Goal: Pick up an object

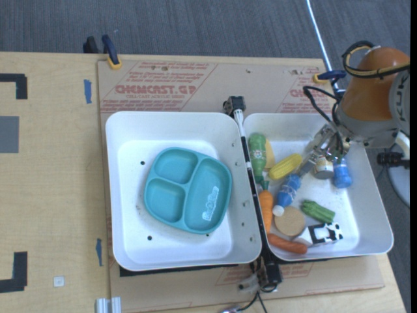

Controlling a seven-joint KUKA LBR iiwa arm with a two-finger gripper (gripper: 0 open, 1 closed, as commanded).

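The grey robot arm reached in from the right side of the camera view, its orange band bulging above the wrist with dark cables looped around it. The wrist angled downward and to the left. At its end, the metal two-finger gripper pointed down and leftward, low over the right-hand bin.
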